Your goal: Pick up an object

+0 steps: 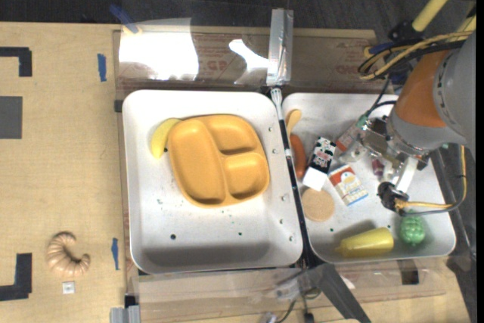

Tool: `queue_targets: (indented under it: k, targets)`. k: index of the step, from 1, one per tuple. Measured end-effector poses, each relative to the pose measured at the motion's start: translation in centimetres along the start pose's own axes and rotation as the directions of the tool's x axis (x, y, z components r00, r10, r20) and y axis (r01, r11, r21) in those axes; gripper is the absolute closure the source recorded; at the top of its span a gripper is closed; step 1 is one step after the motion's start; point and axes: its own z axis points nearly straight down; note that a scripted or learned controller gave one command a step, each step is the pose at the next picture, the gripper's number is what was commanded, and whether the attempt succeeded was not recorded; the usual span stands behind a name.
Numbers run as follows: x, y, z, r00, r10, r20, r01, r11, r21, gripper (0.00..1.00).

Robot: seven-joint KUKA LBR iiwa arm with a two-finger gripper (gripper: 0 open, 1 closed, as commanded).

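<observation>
Yellow corn cob (366,240) at the near rim of the right bin (446,238), long axis running left to right.

Your likeliest target is that cob or the green ball (411,231) touching its right end; both lie toward the camera from the gripper (393,176), which hangs over the bin's right half. Whether anything is gripped, you cannot tell. Further left sit a red-and-white carton (347,186), a tan disc (318,203), then 1 orange tray (218,159) in the left bin (144,223).

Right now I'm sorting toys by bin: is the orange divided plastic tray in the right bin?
No, the orange divided plastic tray lies in the left white bin, partly covering a yellow banana.
</observation>
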Motion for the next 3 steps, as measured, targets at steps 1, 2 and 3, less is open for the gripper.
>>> queue_targets:
  k: [1, 2, 3]
  targets:
    - [0.1, 0.1, -1.2, 1.0, -0.003, 0.0, 0.003, 1.0, -0.004, 1.0]
    - [-5.2, 1.4, -10.0, 0.975, 0.222, 0.002, -0.222, 0.975, 0.001, 1.0]
    - [0.6, -1.2, -7.9, 0.844, 0.536, 0.006, -0.536, 0.844, 0.008, 1.0]
